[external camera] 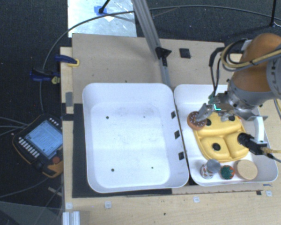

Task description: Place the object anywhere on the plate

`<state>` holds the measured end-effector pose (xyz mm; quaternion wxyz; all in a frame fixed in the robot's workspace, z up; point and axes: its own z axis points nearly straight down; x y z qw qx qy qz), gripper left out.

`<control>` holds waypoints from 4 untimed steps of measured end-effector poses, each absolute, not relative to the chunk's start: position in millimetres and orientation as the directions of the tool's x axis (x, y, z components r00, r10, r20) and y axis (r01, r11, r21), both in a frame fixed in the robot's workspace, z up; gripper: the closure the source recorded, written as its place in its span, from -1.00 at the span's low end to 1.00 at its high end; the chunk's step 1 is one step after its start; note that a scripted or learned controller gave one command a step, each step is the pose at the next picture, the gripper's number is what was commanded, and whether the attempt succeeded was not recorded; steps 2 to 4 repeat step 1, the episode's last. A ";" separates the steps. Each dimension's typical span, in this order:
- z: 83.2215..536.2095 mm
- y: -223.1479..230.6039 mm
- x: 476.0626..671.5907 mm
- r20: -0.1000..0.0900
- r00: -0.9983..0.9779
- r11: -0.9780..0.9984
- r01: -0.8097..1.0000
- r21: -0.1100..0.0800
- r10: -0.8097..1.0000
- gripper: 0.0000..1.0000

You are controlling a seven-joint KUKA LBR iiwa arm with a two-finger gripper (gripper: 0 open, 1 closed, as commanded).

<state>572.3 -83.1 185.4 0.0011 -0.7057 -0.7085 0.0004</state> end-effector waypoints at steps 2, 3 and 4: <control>187.0 -83.1 573.3 0.001 -0.004 0.004 1.000 0.002 1.000 -1.00; 187.0 -83.1 573.3 0.001 -0.004 0.004 1.000 0.002 1.000 -1.00; 187.0 -83.1 573.3 0.001 -0.004 0.004 1.000 0.002 1.000 -1.00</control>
